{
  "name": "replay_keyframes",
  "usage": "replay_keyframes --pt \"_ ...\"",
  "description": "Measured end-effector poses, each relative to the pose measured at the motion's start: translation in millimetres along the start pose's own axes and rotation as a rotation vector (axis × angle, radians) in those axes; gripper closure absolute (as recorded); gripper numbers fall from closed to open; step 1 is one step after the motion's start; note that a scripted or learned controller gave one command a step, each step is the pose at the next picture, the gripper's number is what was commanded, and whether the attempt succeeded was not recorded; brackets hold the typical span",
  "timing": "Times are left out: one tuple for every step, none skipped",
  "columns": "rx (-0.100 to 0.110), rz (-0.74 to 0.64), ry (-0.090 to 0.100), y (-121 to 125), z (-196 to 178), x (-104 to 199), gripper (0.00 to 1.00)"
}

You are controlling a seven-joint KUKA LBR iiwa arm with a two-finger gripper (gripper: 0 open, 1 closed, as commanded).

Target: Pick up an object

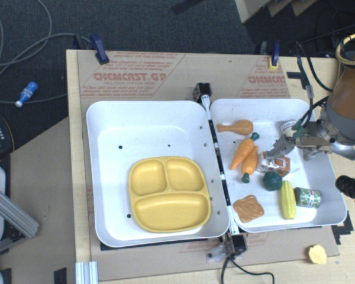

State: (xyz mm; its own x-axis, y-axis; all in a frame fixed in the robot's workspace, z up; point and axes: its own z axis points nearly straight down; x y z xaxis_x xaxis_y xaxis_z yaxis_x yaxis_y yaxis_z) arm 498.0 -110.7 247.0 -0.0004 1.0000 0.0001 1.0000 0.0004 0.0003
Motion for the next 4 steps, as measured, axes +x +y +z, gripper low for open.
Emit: replay_keyframes --pt "0.01 0.007 0.0 13.5 124.1 -68.6 0.0" --pt "0.008 0.001 0.004 -21.6 165.2 -33.6 0.0" --pt "-0.001 0.002 0.0 -18.9 152.5 -35.3 1.0" --pt "-0.01 -0.008 -0.001 20.7 57.2 45.0 1.0"
